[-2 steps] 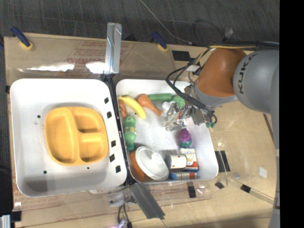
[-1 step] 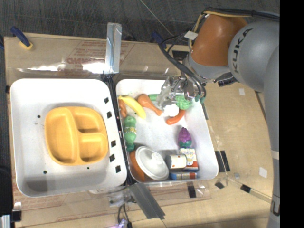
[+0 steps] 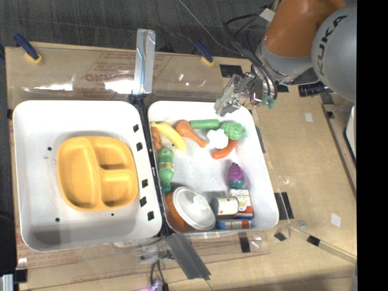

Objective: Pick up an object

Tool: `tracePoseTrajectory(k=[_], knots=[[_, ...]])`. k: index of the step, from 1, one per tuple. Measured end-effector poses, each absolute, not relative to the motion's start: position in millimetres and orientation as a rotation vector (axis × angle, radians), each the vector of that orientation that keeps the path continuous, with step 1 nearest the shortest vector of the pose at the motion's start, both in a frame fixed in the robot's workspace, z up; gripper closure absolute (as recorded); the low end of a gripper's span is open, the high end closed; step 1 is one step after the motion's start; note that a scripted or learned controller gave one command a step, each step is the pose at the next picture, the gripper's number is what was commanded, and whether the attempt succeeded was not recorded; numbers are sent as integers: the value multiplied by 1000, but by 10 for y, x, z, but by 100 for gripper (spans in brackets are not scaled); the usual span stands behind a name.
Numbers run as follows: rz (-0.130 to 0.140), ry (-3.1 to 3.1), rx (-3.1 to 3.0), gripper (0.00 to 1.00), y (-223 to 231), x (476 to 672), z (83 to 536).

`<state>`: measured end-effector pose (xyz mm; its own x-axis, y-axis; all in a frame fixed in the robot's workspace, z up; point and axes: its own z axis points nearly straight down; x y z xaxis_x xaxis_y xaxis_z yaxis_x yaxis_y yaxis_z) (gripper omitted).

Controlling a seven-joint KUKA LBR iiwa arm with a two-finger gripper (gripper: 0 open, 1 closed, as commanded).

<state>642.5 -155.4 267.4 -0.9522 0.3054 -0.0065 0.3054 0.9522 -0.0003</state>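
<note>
The gripper [image 3: 229,105] hangs over the right bin's [image 3: 267,180] far edge, fingers slightly parted and holding nothing. Nearest pick: the green broccoli [image 3: 233,130] (just inside that far-right corner); better to descend straight, centred, clear of the wall.

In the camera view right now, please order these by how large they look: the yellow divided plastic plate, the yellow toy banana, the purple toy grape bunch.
1. Yellow divided plastic plate, by far the largest.
2. Yellow toy banana.
3. Purple toy grape bunch, a little smaller than the banana.
</note>
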Motion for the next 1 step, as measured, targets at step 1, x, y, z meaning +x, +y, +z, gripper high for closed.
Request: tracePoseTrajectory(k=[1], knots=[[-3, 3099, 474, 100, -1538, 6434, 2771]])
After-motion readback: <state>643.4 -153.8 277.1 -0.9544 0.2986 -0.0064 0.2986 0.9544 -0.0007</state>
